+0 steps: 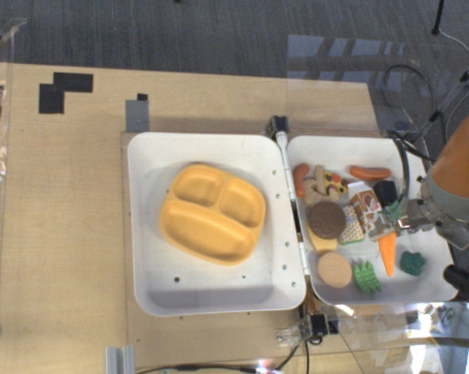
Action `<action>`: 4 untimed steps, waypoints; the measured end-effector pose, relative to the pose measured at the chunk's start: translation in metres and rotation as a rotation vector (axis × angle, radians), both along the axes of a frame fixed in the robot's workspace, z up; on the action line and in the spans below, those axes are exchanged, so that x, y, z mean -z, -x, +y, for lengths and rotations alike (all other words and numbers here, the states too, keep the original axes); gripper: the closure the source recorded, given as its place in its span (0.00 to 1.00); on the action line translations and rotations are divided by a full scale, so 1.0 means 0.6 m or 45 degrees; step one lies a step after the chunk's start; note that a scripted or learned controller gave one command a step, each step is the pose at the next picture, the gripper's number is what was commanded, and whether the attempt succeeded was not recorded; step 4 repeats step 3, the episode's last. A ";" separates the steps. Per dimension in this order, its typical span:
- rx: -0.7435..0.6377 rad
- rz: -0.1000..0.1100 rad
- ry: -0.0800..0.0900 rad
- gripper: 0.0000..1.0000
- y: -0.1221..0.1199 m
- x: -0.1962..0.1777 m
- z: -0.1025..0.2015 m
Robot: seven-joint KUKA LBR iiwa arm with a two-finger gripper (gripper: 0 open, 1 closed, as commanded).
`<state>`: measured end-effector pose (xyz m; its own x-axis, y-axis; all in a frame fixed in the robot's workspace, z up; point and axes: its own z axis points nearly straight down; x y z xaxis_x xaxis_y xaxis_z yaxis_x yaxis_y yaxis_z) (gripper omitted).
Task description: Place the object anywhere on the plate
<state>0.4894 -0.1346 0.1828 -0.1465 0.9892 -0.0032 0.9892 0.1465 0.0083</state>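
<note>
Camera view has the gripper (388, 221) low in the right bin (429, 291) over the toy food near the carrot (387, 253), can't tell its state, yellow divided plate (213, 213) in left bin (153, 287).

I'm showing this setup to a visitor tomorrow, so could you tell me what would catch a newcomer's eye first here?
Most striking is the yellow divided plate, sitting alone in the left bin. Next comes the colourful clutter of toy food in the right bin, among it an orange carrot, a brown round cookie and a red sausage. The arm, with its orange band, reaches in over that bin's right side.
</note>
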 end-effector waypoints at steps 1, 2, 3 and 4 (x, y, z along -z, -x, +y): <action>0.467 0.004 -0.002 1.00 -0.113 -0.026 -0.086; 0.395 0.005 -0.001 1.00 -0.238 0.033 -0.098; 0.395 0.004 0.000 0.00 -0.238 0.031 -0.100; 0.395 0.004 0.000 0.00 -0.238 0.031 -0.100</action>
